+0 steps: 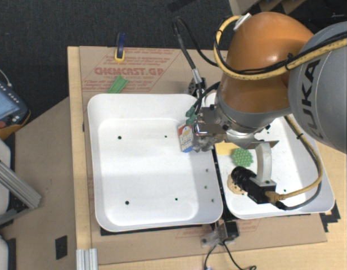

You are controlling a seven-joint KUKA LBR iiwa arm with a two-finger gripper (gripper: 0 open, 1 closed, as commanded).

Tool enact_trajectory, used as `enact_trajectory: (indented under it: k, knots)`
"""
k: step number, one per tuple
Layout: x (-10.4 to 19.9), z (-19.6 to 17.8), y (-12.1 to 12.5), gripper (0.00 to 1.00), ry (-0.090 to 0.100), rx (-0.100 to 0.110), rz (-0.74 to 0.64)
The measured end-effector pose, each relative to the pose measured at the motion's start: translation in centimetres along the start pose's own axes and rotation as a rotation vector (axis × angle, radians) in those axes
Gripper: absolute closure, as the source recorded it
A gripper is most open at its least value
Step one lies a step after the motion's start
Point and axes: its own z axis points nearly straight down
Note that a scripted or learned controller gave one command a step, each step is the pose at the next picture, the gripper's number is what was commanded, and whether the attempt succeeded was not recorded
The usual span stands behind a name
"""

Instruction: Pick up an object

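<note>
Jaws at right edge of left bin [106, 151], close by packet [186, 138]; apart or together: cannot tell. Confirm packet sits between jaws, then lift straight, clear of bin wall.

I get bright, even overhead light; the left bin [140, 176] glares whitest at lower centre, soft grey shadow across its upper half, and the arm [264, 52] looks slightly blurred.
</note>
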Motion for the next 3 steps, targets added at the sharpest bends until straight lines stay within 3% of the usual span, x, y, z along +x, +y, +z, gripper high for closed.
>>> enact_trajectory:
  k: [1,3]
  knots:
    - [-14.9,-1.0,0.3,1.0,-0.008,-0.003,0.022]
    - [-3.5,-7.0,0.1,1.0,0.0,-0.005,0.0]
